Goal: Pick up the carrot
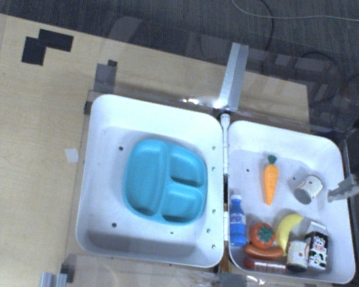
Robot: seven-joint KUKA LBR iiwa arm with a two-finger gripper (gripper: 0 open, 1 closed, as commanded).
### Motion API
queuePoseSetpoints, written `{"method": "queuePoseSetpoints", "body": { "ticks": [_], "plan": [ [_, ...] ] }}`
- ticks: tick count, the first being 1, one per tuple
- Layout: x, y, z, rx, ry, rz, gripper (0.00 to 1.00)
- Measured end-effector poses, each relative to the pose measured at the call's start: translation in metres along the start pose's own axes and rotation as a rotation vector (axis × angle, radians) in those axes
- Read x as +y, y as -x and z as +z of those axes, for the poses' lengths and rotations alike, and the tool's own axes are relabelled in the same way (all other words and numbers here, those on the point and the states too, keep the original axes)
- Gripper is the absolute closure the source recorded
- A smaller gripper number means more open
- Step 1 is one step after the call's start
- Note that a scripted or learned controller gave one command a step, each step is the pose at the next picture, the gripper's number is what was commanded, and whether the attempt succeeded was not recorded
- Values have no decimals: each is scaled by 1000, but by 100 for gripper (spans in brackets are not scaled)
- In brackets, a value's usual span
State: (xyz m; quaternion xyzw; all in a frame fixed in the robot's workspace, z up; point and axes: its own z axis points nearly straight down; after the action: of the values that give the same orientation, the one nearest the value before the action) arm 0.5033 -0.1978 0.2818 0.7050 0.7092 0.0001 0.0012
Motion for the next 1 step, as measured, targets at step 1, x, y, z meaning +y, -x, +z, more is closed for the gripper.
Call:
{"method": "queuePoseSetpoints", "body": {
  "ticks": [1],
  "plan": [
    [3, -1, -10, -2, 3, -6, 100]
  ]
}}
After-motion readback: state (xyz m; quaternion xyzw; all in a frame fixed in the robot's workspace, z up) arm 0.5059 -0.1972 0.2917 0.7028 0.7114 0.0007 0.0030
